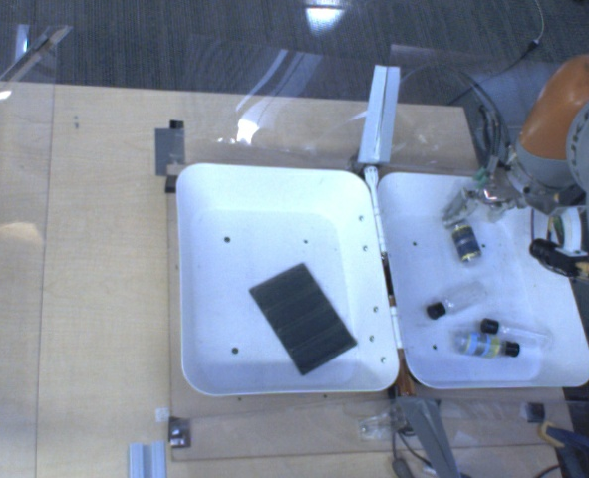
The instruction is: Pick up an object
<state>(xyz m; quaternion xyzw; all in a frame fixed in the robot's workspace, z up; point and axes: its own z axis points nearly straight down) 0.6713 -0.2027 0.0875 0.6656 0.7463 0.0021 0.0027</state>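
Observation:
The right bin holds three small items. A short dark bottle with a yellow band lies near its back. A clear vial with a black cap lies in the middle. A clear tube with a blue and yellow label and black ends lies near the front. A flat dark grey ribbed pad rests at a slant in the left bin. My gripper reaches in from the right at the back of the right bin, just above and behind the short dark bottle.
The grey arm with its orange band and cables cover the right bin's back right corner. A black part juts over that bin's right rim. An upright metal post stands behind the seam between the bins.

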